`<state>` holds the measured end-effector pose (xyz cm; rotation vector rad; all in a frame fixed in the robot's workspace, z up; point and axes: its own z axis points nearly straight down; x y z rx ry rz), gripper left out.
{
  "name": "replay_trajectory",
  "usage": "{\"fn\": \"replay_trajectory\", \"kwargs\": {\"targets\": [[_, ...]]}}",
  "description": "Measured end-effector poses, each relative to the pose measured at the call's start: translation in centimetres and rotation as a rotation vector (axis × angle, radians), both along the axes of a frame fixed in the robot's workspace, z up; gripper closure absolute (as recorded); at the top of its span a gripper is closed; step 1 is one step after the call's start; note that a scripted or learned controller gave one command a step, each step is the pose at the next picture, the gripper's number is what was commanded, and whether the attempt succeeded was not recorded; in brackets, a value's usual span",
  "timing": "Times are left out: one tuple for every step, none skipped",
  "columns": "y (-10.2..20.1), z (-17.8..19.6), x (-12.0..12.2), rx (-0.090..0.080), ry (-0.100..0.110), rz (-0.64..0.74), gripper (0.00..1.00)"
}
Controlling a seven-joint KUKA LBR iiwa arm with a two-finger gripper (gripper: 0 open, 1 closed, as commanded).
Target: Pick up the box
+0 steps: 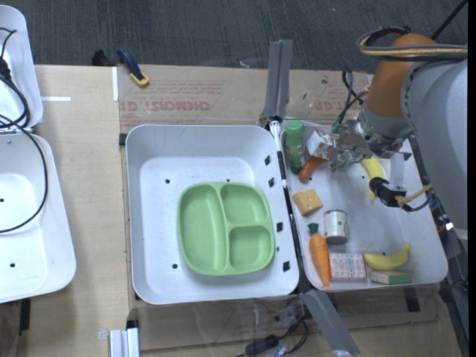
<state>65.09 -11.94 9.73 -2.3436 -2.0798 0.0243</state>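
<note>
The box (347, 265) lies flat at the near edge of the right bin (420, 222), a pale pink carton with its long axis running left to right, parallel to the bin's near wall. Its left end sits just beside the lower tip of a carrot (320, 256), which points near and far; its right end is just beside a small green-and-tan block (390, 277). A banana (387, 258) curves just beyond that block, right of the box. Just far of the box stands a small metal can (336, 225), and farther still a tan cracker-like square (307, 201).

The gripper (337, 155) is at the far end of the right bin, well apart from the box, low among a cluster of things: a green bottle (295, 144), an orange piece (308, 169) and some white wrapping. How far it is open I cannot tell, and whether it has hold of anything is hidden by the clutter and the wrist. A yellow piece (372, 168) lies just right of it, under the arm (431, 103), which comes in from the right with its orange band high in the frame.

The left bin (149, 199) holds a green divided plate (227, 228) lying flat near its middle. Both bins rest on the table (82, 125).
</note>
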Motion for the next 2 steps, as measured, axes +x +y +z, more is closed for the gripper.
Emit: {"fn": "replay_trajectory", "kwargs": {"targets": [[-0.1,-0.1,-0.1,0.000,0.005,-0.001,0.00],[-3.3,-0.6,-13.5,0.004,-0.014,-0.025,0.00]]}}
